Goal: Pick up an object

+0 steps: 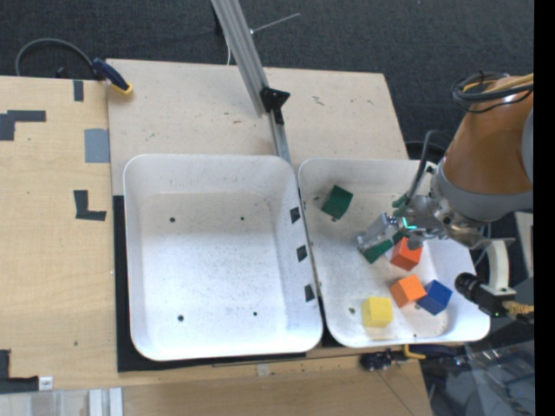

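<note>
Right bin (347, 336), near edge: yellow cube (377, 311) resting on the floor, close to the front rim. Just right of it, orange cube (406, 290) and blue cube (435, 297), the two touching or nearly so.

Right bin, middle: red-orange cube (407, 253) directly under the wrist assembly, with a dark green block (376, 250) just to its left. End effector (388, 232) lowered among these two; its metal parts sit over the green block and beside the red-orange cube. Whether it is released or clenched cannot be told at this size, and no item is seen clearly between its parts.

Right bin, far side: green cube (336, 202), tilted on an edge, well apart from the cluster.

Left bin (139, 189): white floor with dark specks.

Surface (199, 94): pale wood beyond the bins, crossed by a slanted metal rail (243, 42).

Status of task: judged at the reaching or grasping stage. All six items appear to lie on the bin floor; none is lifted. Likely candidates are the dark green block or the red-orange cube. Remaining: secure a grip and raise the item clear.
</note>
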Controlling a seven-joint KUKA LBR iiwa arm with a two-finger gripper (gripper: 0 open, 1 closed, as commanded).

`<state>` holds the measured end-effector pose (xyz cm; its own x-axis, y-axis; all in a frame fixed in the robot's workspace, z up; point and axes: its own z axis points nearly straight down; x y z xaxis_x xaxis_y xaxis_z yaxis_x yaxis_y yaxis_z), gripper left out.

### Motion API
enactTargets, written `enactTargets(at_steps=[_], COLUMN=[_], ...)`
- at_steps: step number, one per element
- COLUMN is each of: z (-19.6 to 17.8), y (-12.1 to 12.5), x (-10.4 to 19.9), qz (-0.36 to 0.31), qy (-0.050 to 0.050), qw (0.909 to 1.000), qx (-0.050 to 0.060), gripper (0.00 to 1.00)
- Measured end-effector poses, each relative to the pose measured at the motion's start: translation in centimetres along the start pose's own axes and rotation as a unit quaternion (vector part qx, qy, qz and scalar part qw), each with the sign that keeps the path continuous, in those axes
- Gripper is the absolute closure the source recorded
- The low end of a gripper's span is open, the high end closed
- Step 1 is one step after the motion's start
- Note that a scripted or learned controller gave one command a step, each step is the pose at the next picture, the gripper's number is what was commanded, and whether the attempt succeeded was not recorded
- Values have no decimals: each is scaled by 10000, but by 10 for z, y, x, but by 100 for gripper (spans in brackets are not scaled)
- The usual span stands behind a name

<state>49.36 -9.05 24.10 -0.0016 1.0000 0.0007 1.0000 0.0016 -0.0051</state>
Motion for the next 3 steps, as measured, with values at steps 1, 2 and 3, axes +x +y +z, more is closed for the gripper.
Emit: enactTargets(at_steps=[1, 2, 3], z=[-2, 53, 113], y=[1, -10, -4], x=[0, -3, -8], qz=[-2, 7, 9], qy=[-2, 0, 3], qw=[10000, 10000, 10000], qx=[-17, 11, 17], gripper=[0, 0, 0])
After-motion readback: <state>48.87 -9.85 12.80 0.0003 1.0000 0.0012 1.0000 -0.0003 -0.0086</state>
